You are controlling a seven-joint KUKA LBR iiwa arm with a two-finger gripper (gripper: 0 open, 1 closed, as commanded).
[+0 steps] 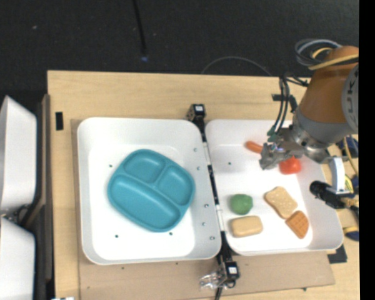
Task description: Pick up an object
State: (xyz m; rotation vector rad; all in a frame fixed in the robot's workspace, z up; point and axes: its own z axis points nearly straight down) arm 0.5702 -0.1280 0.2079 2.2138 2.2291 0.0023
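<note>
**Gripper parked over the red toy in the right bin**

So, the gripper [274,156] is down inside the right bin [231,144], at its far right part, hanging off the grey arm [322,108] that comes in from the right. It sits low, right at a red object [290,165], which pokes out just to the right of it. From this slanted overhead shot I honestly cannot tell how the tool is set, or whether it has anything pinched; the wrist and cables cover that spot. A small orange piece [254,147] lies just left of the gripper, close but I can't say touching.

The rest of the stuff is nearer in the same bin: a green round thing [240,203], a tan bun-like block [246,225] just near of it, a tan cracker-looking slice [280,201] to the right, and an orange-brown waffle-ish piece [298,224] beside that. All of them lie flat on the bin floor, apart from the gripper.

The left bin [100,142] holds a blue divided plate [151,189], sitting at a tilt to the bin's edges.
</note>
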